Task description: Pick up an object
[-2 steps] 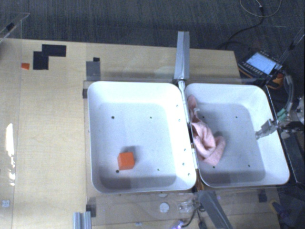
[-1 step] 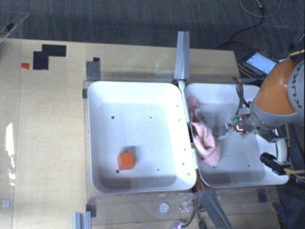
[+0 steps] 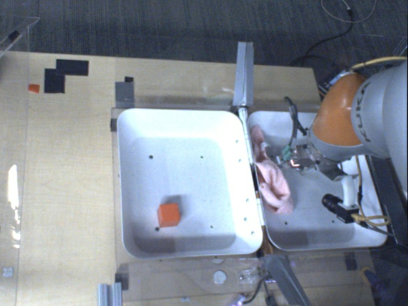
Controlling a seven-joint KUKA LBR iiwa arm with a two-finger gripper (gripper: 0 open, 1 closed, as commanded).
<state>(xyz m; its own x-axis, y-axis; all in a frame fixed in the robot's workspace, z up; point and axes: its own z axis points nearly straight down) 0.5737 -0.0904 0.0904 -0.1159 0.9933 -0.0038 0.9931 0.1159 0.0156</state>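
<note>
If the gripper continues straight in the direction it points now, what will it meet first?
Probably the pink cloth. The gripper reaches leftward from the arm, low over the right bin, and the cloth lies right at its tip. Depth is unclear, so contact cannot be confirmed.

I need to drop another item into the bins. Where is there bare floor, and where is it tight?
The left bin is mostly bare: its whole floor apart from the orange block near the front. The right bin is crowded: the pink cloth lies along its left wall, and the pincer hangs beside it.
</note>
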